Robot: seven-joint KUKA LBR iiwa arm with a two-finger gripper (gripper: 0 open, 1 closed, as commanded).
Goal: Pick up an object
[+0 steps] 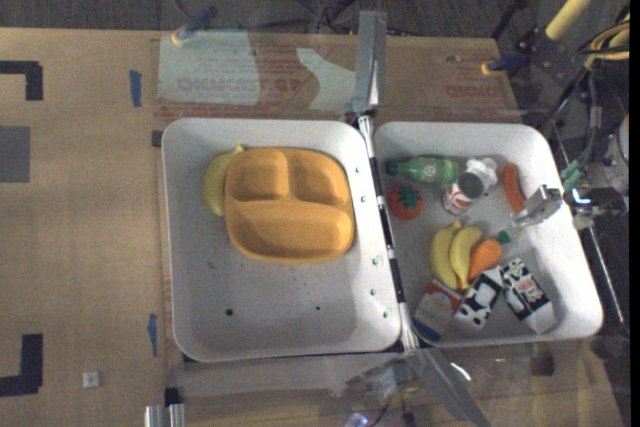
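Note:
The right bin (pixel 570 260) holds several toy foods. A green bottle (pixel 424 169) lies at its back, with a small can (pixel 474 179) beside it. A red tomato (pixel 405 201) sits near the divider. Yellow bananas (pixel 450 255) and a carrot (pixel 484 255) lie in the middle. Two black-and-white milk cartons (pixel 503 295) rest at the front. An orange-red sausage (pixel 513 187) lies at the back right. My gripper (pixel 540 205) hovers low over the right bin's right side, just right of the sausage, with nothing seen in it.
The left bin (pixel 200 315) holds an overturned orange divided plate (pixel 290 203) with a yellow banana (pixel 215 183) sticking out at its left. A small carton (pixel 435 310) lies at the right bin's front left. Cables and stands crowd the right edge.

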